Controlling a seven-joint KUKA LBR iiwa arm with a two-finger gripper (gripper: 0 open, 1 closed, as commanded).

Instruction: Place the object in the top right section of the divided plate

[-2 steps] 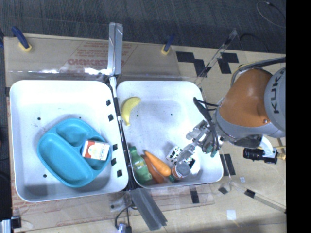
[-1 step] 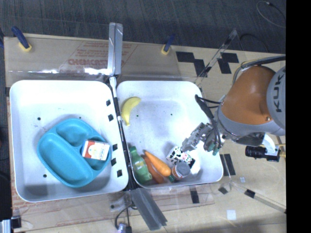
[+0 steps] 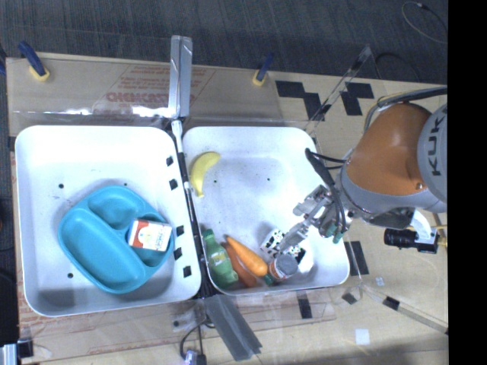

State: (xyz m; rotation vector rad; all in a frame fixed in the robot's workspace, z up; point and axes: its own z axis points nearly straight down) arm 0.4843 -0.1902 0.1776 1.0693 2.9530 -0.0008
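Observation:
A blue divided plate (image 3: 90, 251) lies in the left bin (image 3: 38, 158). A small red and white carton (image 3: 150, 236) rests in the plate's small right-hand compartment, beside the bin's right wall. My gripper (image 3: 295, 238) hangs low over the lower right part of the right bin (image 3: 251, 147), far from the plate. Just under and left of it sits a small black and white cube (image 3: 272, 242), and a small can (image 3: 286, 267) stands below it. I see nothing clearly held in the gripper.
A yellow banana (image 3: 201, 170) lies at the right bin's upper left. A green bottle (image 3: 217, 261) and an orange carrot (image 3: 246, 258) lie along its bottom edge. The arm's orange band (image 3: 384, 154) looms over the bin's right rim.

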